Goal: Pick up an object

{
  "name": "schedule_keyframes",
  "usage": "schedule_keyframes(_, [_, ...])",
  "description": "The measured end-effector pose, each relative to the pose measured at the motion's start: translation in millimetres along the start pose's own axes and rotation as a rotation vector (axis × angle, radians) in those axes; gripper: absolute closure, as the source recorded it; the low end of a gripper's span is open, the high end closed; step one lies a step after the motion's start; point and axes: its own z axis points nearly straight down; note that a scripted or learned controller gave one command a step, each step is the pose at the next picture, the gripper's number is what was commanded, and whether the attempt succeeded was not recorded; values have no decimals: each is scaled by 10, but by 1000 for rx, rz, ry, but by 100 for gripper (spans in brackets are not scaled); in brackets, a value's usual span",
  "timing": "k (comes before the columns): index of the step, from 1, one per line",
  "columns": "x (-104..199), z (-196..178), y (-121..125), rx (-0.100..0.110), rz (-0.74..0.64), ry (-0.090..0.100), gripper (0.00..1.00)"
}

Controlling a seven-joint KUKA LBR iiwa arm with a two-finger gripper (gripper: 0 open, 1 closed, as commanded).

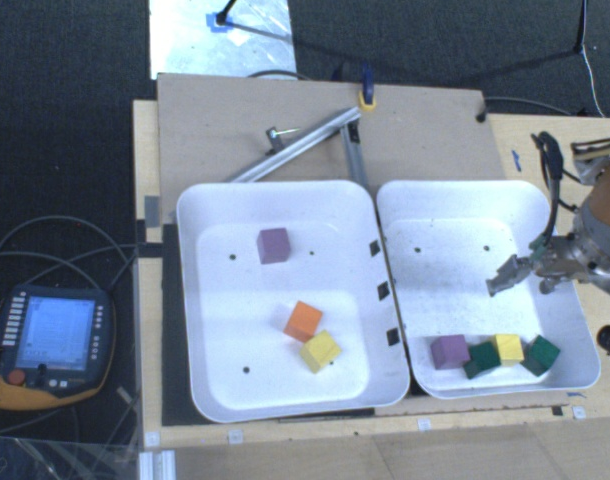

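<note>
Two white bins sit side by side. The left bin [200,298] holds three visible blocks: a purple block [273,245], an orange block [303,320] and a yellow block [320,351], the last two touching; a pale shape shows just beside the orange one. The right bin [425,208] holds four: a purple cube [449,351], a green cube [479,358], a yellow cube [508,347] and another green cube [541,353], in a row along its near wall. The gripper [507,276] hangs above that row, apart from it, holding nothing; how wide it stands cannot be told. The blocks are cubes, without a long axis, each slightly turned.
</note>
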Motion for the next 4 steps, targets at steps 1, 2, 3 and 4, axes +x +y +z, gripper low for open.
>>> schedule_keyframes(1, [0, -2, 1, -1, 1, 0, 0])
schedule_keyframes(2, [48, 581, -73, 5, 2, 1, 0])
schedule_keyframes(3, [118, 1137, -152, 5, 3, 1, 0])
schedule_keyframes(4, [118, 1274, -150, 2, 2, 0, 0])
